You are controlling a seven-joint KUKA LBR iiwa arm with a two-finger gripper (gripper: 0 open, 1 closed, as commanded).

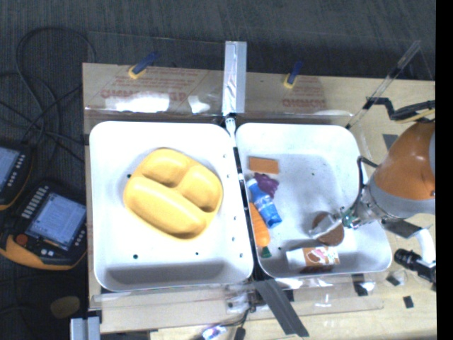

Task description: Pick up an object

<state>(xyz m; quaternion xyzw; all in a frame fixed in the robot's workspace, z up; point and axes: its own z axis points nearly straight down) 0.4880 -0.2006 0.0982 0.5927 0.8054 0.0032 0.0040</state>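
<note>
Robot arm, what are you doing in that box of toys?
The robot arm reaches into the right bin from the right, trying to pick something up. Its gripper sits low beside a small brown object. An orange block, a blue bottle, a carrot and a carton lie nearby. The left bin holds a big yellow thing.

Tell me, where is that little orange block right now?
The orange block lies in the right bin, near its back left corner beside the divider, just above the purple toy and the blue bottle.
</note>
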